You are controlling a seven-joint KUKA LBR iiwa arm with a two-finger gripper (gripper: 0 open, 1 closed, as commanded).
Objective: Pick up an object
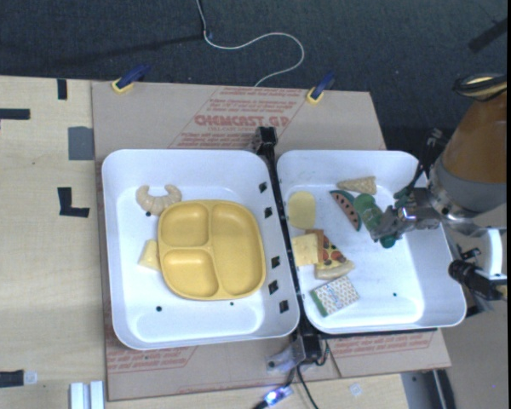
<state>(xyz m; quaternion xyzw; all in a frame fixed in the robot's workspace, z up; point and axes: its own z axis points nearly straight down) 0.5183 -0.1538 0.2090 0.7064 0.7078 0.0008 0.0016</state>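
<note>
The yellow plastic divided plate point(211, 249) fills the left white bin's point(119, 254) middle, a tan croissant-shaped toy point(156, 198) near that bin's far left corner. In the right white bin point(426, 301), the gripper point(387, 226) sits toward the right edge, closed on a small green plastic object point(373, 214), beside a watermelon-slice toy point(346, 209).

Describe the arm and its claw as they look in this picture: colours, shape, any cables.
The arm comes in from the right as a thick rounded body, orange-brown on top and grey lower down. Towards the bin it narrows into a darker metal wrist with small fittings. The claw at its tip is small and dark, with green fingers. A thin dark cable loops beside the wrist. No markings are legible.
</note>
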